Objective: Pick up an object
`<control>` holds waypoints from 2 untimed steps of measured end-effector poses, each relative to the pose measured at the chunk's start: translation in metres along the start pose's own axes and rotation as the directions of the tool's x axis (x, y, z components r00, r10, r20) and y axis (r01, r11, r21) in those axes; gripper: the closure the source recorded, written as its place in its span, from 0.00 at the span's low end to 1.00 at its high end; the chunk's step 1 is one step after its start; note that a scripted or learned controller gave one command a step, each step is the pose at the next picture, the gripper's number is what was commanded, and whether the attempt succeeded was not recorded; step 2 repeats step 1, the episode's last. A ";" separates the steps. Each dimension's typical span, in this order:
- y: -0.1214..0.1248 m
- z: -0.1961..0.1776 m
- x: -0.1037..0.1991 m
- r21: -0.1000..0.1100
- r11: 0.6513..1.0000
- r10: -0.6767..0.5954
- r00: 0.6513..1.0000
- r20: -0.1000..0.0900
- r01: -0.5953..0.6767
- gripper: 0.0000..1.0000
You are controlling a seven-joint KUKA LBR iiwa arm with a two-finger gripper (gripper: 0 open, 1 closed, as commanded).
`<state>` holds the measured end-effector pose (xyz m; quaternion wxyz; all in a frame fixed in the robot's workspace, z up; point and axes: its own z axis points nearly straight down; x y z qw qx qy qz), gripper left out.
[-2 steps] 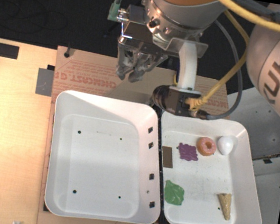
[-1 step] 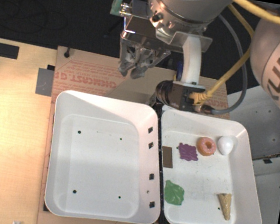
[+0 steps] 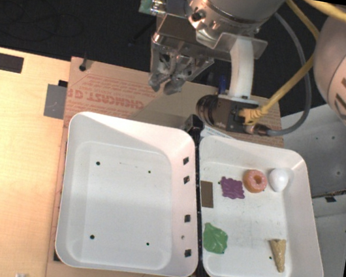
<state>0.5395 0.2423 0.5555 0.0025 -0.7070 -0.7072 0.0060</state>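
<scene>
Camera view shows the doughnut [image 3: 255, 181] in the right bin [image 3: 311, 258], beside a white ball [image 3: 278, 179], a purple piece [image 3: 232, 188], a green piece [image 3: 214, 239] and a cone [image 3: 278, 254]. I judge nothing is picked yet. My gripper [image 3: 168, 82] hangs high behind the left bin [image 3: 72, 183], carrying nothing; whether it is released or clenched I cannot tell. Next I must travel right and descend.

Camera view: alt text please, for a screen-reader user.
The pincer hangs above the bench behind the left bin. The right bin holds a doughnut, white ball, purple grapes, green leaf and ice-cream cone.
</scene>
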 end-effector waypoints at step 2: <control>0.000 -0.009 0.000 0.004 1.000 0.000 1.000 0.002 0.000 1.00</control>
